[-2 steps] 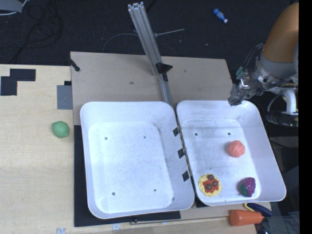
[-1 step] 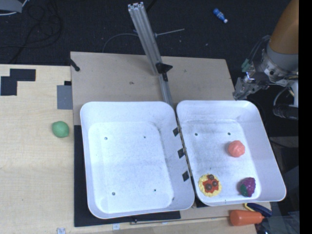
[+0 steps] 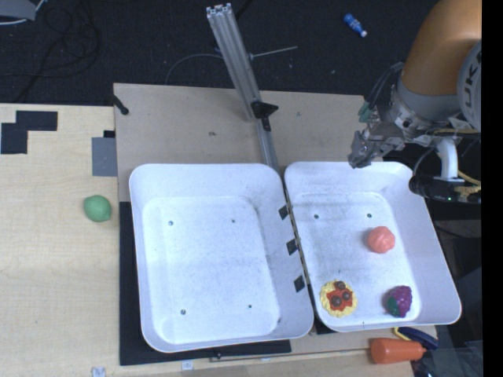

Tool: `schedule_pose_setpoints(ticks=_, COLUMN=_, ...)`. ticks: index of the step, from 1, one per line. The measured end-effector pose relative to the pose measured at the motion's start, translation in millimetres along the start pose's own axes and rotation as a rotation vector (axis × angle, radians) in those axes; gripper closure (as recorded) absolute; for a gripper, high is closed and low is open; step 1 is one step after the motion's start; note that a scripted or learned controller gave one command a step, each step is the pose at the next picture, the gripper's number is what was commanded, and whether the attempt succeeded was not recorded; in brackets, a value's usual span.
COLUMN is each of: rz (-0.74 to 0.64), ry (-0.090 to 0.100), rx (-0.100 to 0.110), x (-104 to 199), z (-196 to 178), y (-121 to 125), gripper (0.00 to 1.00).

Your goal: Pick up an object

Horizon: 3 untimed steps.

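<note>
- Camera view: my gripper (image 3: 363, 157) hangs at the far rim of the right bin (image 3: 428, 218); I cannot tell from this slant whether the jaws are open or closed.
- The nearest pick, an orange-pink ball (image 3: 380, 239), lies toward the near edge from the gripper, roundish, with no long axis to line up on.
- Further on sit a yellow-and-red toy (image 3: 339, 298) and a purple grape bunch (image 3: 399, 300), well apart.
- I judge the path down to the ball unobstructed.
- The left bin (image 3: 149, 210) holds nothing; a green ball (image 3: 97, 208) rests outside on the bench.

arm (image 3: 440, 77): grey casing; orange band above wrist | black cables | hand (image 3: 363, 154): dark metal
</note>
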State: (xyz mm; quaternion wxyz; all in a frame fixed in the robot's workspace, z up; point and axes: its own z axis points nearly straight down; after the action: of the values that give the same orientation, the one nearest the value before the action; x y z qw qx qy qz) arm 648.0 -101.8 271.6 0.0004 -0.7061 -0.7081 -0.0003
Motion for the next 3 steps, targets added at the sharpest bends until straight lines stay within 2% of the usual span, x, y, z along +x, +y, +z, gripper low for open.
schedule_pose_setpoints(ticks=2, rz=0.0, ry=0.0, rx=0.001, x=95.3, z=12.8, y=-17.6, gripper=1.0)
schedule_pose_setpoints(ticks=3, rz=0.0, ry=0.0, rx=0.0, x=151.5, z=17.0, y=-39.3, gripper=1.0)
